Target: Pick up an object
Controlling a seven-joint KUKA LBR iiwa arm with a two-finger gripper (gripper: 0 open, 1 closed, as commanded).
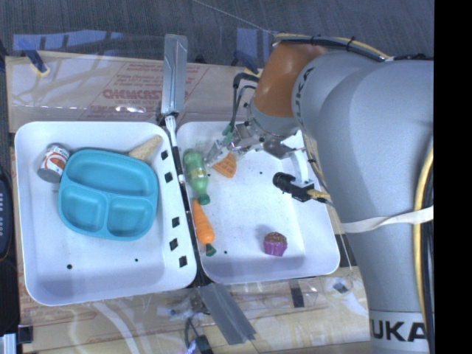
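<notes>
In the right bin [310,253] an orange wedge [226,167] lies near the far left corner. My gripper [223,147] hangs just above and behind it, close to its top edge. A green bottle [195,174] lies to the left of the wedge along the bin's left wall. Below the bottle lies a carrot [203,226] with its green end toward the near side. A purple cupcake [274,243] stands near the bin's front. Nothing is seen held between the fingers.
The left bin [44,271] holds a blue divided tray [109,195], a small can [51,161] at the tray's left, and a tan cone-shaped piece [147,147] at its far right. The grey arm [369,146] covers the right bin's right side.
</notes>
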